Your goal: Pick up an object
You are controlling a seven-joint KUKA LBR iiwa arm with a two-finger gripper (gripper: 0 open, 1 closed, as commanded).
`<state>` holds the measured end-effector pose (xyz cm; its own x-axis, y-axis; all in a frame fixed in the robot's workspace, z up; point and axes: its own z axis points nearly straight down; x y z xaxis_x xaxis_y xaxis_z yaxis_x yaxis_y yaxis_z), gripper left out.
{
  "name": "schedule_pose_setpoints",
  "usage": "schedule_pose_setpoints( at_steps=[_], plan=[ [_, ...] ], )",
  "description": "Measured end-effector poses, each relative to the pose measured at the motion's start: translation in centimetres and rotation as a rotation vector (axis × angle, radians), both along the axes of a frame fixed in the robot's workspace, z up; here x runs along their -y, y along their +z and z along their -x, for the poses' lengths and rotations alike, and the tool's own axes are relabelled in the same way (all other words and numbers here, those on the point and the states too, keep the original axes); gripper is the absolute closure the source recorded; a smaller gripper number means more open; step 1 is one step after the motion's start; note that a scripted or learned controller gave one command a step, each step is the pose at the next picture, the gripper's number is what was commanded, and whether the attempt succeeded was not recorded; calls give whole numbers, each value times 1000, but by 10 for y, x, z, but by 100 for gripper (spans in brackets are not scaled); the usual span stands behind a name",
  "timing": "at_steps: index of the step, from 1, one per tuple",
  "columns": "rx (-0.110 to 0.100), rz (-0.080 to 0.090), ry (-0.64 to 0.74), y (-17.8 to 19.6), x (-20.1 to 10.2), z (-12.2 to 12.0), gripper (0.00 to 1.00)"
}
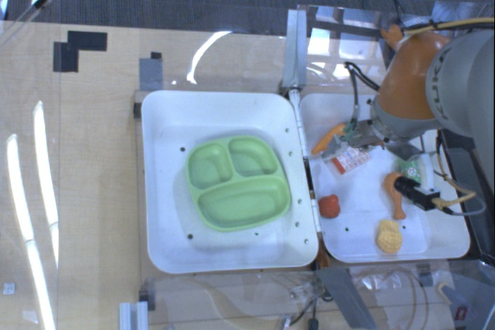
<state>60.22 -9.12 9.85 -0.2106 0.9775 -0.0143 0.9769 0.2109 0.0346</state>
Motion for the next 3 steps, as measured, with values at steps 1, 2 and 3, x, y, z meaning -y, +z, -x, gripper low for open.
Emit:
schedule_pose_setpoints(
  at_steps=[1, 2, 3],
  plan=[
    [7, -4, 4, 13, -3, -3, 100],
    [6, -4, 4, 13, -3, -3, 0],
    [-27, -7, -38, -10, -1, -27, 0]
  ],
)
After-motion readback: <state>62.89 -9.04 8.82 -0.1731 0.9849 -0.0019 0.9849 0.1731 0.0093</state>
